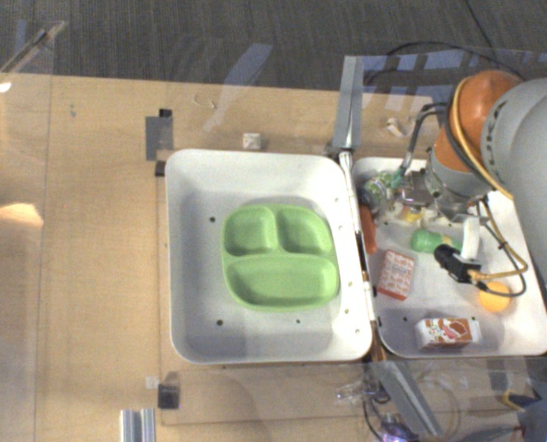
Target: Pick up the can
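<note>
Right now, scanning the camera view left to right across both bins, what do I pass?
Green divided plate in the left bin → red patterned packet → small carton → orange ball, all three in the right bin.

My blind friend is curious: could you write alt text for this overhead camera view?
A grey robot arm reaches into the right bin, cluttered with small items. The left bin holds a green divided tray.
</note>
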Tool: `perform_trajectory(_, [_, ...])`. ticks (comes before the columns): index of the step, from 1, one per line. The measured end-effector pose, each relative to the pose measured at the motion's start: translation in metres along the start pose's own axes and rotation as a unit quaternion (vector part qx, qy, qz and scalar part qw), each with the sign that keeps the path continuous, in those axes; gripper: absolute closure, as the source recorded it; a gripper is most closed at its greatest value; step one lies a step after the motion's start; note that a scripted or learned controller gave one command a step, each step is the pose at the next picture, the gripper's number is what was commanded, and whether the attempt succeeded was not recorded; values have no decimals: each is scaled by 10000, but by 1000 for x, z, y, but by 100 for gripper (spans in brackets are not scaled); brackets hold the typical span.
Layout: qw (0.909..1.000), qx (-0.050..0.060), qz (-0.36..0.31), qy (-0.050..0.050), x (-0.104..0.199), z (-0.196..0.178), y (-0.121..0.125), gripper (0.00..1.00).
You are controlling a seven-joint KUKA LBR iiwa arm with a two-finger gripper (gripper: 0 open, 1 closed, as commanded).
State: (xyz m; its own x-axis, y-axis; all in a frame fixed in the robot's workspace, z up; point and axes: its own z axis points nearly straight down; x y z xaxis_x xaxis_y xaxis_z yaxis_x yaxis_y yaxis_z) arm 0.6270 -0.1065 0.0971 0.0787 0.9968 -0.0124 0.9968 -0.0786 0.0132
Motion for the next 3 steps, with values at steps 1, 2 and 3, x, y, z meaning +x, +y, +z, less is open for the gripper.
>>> perform_trajectory(1, [9996, 159, -243, 30, -3, 5, 39, 0])
perform_trajectory(2, [9987, 136, 481, 50, -51, -21, 43, 0])
perform_trajectory(3, [9988, 51, -493, 57, -85, -45, 49, 0])
